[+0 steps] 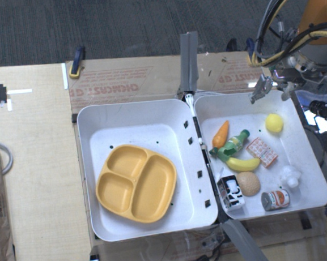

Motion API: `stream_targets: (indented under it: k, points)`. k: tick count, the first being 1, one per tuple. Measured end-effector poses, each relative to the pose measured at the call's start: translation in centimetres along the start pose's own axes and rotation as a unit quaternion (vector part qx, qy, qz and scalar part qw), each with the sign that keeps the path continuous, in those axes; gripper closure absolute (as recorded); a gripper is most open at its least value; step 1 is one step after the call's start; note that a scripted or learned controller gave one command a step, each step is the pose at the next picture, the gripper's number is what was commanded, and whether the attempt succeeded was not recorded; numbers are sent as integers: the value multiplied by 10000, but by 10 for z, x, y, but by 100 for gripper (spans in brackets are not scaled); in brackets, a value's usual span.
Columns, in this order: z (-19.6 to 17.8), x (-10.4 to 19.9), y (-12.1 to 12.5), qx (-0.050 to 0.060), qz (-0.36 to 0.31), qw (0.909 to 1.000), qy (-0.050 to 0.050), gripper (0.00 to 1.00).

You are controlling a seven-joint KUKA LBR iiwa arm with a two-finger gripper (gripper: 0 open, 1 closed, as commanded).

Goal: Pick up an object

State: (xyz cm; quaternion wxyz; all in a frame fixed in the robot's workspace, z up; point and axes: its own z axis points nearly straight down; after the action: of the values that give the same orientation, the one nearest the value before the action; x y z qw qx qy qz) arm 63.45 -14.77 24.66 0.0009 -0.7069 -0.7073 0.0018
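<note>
The robot's jaws (269,86) are hovering over the far rim of the right bin (314,159), holding nothing; how wide they are standing cannot be told. Just below them a lemon (274,123) is lying, with a carrot (221,133), green bottle (237,142), banana (243,163) and red packet (262,151) farther off. Well beyond sits the yellow divided plate (136,183) in the left bin (92,161). The arm appears to be approaching; next it would need to descend over one item. Cables are obscuring the wrist.
</note>
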Motion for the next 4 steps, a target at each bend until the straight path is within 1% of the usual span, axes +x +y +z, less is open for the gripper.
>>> stream_targets:
  k: [1,2,3,4]
  points:
    - [87,-55,-5,0,504,9987,-3,0]
    - [156,-45,-43,-8,529,9986,3,0]
    - [156,-20,-89,-3,1282,9918,9,0]
    - [149,-22,-89,9,1301,9915,6,100]
